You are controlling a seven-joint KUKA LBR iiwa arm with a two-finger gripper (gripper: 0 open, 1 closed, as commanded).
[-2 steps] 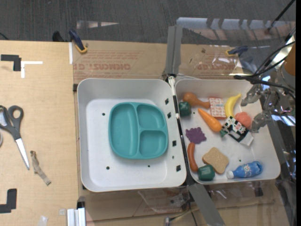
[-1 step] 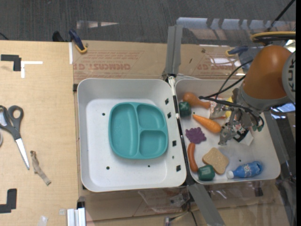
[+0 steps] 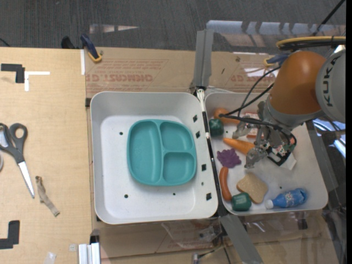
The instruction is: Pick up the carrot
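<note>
The carrot (image 3: pixel 237 144) is a tapered orange piece lying flat in the right bin (image 3: pixel 313 164), left of centre, with its thin end pointing left. My gripper (image 3: pixel 256 154) hangs low over the bin under the orange wrist band (image 3: pixel 294 84), right beside the carrot's thick right end and just above the bread slice. The carrot rests on the bin floor. Cables and the wrist body clutter the gripper tip.
Also in the right bin are a green piece (image 3: pixel 215 126), a small orange piece (image 3: pixel 220 113), purple grapes (image 3: pixel 229 158), a red sausage (image 3: pixel 224 183), a bread slice (image 3: pixel 252 187), a dark green item (image 3: pixel 241 202) and a blue bottle (image 3: pixel 287 198). A teal divided plate (image 3: pixel 163 153) sits in the left bin (image 3: pixel 104 147). Scissors (image 3: pixel 17 150) lie on the bench.
</note>
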